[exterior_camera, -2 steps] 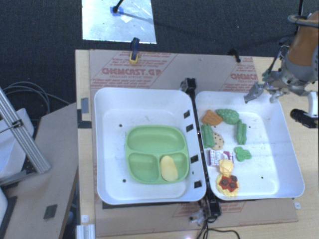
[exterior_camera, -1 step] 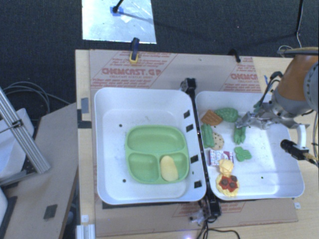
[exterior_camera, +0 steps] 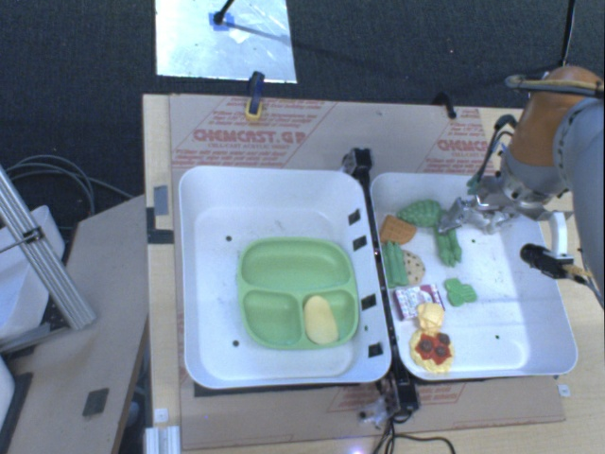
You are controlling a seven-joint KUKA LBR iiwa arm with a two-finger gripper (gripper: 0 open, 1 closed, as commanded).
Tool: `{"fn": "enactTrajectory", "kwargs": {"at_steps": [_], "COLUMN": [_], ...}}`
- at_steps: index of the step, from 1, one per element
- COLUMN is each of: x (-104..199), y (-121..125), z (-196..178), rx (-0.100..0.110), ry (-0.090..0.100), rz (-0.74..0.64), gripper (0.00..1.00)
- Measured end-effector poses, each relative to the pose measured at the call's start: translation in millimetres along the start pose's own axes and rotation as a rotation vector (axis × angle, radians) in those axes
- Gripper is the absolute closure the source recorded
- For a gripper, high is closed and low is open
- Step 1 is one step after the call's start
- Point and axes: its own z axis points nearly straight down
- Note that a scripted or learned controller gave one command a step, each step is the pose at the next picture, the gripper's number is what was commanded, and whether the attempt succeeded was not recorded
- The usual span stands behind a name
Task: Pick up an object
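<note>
Gripper (exterior_camera: 460, 214) low over right bin (exterior_camera: 544, 334), just beside green toy (exterior_camera: 447, 246), placed for grasp; finger state cannot tell. Candidate objects clustered along bin's left side; 1 yellow piece (exterior_camera: 321, 320) rests in green tray (exterior_camera: 295, 289).

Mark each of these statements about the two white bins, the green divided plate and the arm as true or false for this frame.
1. The green divided plastic plate lies in the left white bin. True.
2. The pale yellow oblong piece sits in one of the plate's compartments. True.
3. The right white bin holds only one object. False: several lie there, among them a small green block and a yellow and red toy.
4. The metal two-finger gripper hovers over the left bin. False: it is over the right bin, near a leafy green toy.
</note>
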Motion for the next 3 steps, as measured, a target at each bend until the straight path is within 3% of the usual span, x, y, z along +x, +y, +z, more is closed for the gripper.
{"fn": "enactTrajectory", "kwargs": {"at_steps": [1, 2, 3], "x": [31, 63, 82], "y": [-26, 5, 14], "z": [-3, -136, 5], "rx": [-0.052, -0.061, -0.044], "ry": [0.002, 0.002, 0.006], "rz": [0.012, 0.005, 0.008], "gripper": [0.0, 0.0, 0.0]}}
